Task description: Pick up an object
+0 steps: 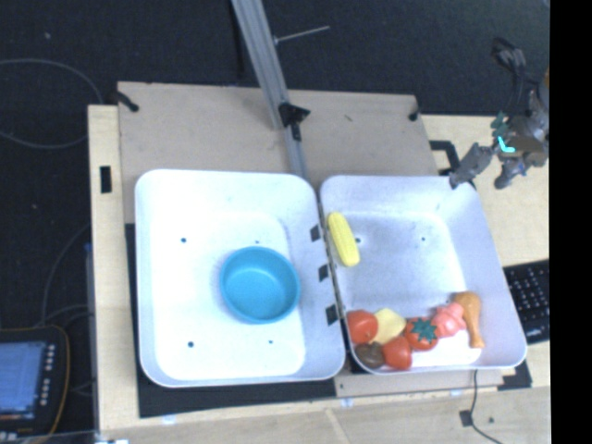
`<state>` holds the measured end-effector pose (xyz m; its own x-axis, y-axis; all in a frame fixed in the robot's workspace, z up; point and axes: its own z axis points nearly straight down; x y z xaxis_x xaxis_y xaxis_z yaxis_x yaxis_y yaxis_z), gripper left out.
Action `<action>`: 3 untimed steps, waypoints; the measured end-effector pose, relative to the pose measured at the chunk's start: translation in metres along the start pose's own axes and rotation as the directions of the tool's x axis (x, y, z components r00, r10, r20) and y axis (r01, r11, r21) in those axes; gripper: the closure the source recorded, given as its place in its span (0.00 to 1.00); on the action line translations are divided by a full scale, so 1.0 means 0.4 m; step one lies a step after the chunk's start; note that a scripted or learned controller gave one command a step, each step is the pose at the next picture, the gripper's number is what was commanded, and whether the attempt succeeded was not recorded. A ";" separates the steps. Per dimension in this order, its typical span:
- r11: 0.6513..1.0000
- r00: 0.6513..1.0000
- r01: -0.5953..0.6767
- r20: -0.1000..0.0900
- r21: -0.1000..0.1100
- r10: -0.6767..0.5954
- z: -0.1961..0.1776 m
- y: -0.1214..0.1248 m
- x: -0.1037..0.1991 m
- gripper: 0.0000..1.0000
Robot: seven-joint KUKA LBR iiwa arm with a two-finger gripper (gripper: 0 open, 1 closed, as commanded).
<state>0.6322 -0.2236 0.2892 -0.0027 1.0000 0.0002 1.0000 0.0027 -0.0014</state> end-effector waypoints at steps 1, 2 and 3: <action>1.000 1.000 0.001 0.002 -0.006 -0.001 -0.009 0.003 0.000 0.00; 1.000 1.000 -0.003 0.003 0.001 0.003 0.106 -0.011 0.010 0.00; 1.000 1.000 0.000 0.003 0.000 0.000 0.235 -0.004 0.020 0.00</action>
